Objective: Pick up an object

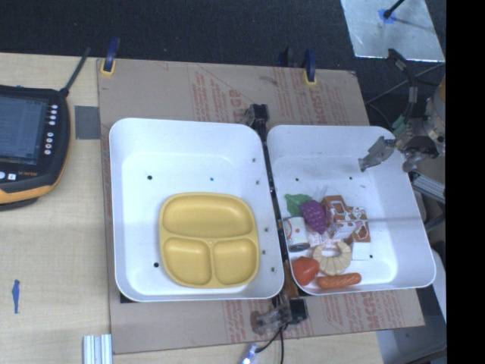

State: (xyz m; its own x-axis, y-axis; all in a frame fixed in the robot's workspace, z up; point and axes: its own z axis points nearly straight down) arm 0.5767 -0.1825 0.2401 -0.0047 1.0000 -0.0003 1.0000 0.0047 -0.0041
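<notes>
The right bin (394,203) holds a heap of toy foods at its front left. In the heap are a purple grape bunch (314,215), a green leafy piece (297,202), a brown and white patterned piece (347,220), a beige ring (333,258), a red piece (305,270) and an orange sausage (339,281). My gripper (377,155) hangs over the bin's back right part, well clear of the heap and up and right of it. Nothing shows in it.
The left bin (136,158) carries a yellow divided plate (208,240). A black and orange pendant (26,144) lies on the bench at far left. Blue clamps (309,63) pin the cardboard at the back. The bins share a middle rim (267,203).
</notes>
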